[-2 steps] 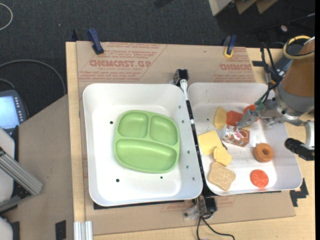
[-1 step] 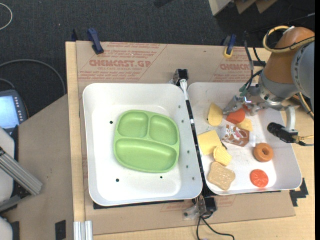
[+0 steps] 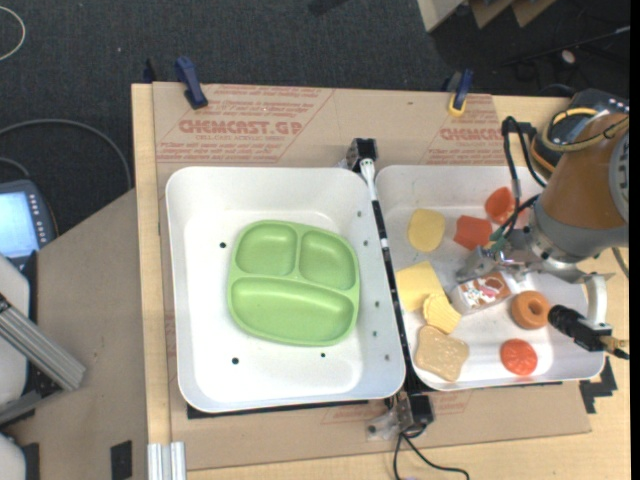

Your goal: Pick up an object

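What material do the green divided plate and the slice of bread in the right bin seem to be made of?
The green divided plate looks like moulded plastic: one even colour, rounded compartment walls and a soft sheen. The slice of bread is probably a toy of plastic or foam: a flat tan face with a darker crust edge and a matte look. The view is too coarse to tell plastic from foam.

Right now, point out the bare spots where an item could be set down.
Free: left bin floor around the green divided plate, widest along its near and left edges. Crowded: right bin, where play food surrounds the gripper.
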Motion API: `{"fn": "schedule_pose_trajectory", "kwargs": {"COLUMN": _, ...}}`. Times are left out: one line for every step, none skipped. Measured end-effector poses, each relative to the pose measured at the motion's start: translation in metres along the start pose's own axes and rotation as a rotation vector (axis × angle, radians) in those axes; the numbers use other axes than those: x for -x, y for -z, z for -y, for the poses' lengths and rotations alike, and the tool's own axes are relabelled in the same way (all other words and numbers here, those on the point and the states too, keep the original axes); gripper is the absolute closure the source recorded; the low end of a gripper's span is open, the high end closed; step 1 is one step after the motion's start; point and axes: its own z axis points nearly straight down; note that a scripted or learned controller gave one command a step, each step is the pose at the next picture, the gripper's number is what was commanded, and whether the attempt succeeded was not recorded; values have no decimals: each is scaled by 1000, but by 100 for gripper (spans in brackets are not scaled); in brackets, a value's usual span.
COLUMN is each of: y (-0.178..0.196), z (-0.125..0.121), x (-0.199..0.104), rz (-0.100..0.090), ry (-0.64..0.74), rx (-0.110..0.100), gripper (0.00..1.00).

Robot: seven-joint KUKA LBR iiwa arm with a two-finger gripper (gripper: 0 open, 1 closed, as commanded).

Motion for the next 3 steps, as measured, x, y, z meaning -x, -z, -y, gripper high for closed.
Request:
{"fn": "schedule_pose_trajectory", "kwargs": {"y": 11, "z": -3, "x": 0, "rz": 3, "ry": 1, "rx": 9, "gripper": 100}}
{"fn": "schedule_pose_trajectory", "kwargs": {"y": 10, "z": -3, "x": 0, "rz": 2, "ry": 1, "rx": 8, "gripper": 0}}
{"fn": "schedule_pose_trajectory", "kwargs": {"y": 5, "z": -75, "x": -63, "rz": 4, "ry": 9, "rx": 16, "gripper": 0}}
